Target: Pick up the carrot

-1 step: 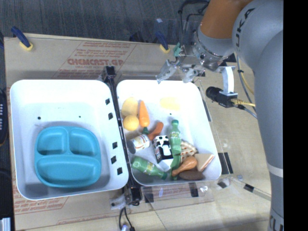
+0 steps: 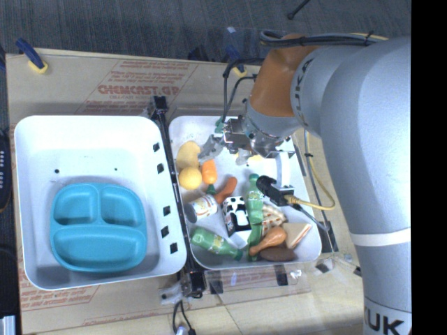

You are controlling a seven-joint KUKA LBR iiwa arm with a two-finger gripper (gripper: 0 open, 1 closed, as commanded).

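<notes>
The arm point(image 2: 349, 117) covers the back right corner of the right bin point(image 2: 183, 128) and is cut off at the bottom edge. The gripper point(image 2: 227, 145) is too blurred to read its fingers. The carrot point(image 2: 225, 186) lies partly tucked among the other toy food point(image 2: 269, 229), which overlaps in a heap, so several pieces are half hidden. The printing on the cardboard point(image 2: 133, 89) is faint.

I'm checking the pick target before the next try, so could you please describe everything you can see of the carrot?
The carrot is a short orange piece, smooth like plastic toy food, with a greenish tip at its upper end. It lies in the right bin, toward that bin's upper left, just below the gripper. A yellow lemon-like fruit touches its left side, and a second orange piece lies close at its lower right.
</notes>
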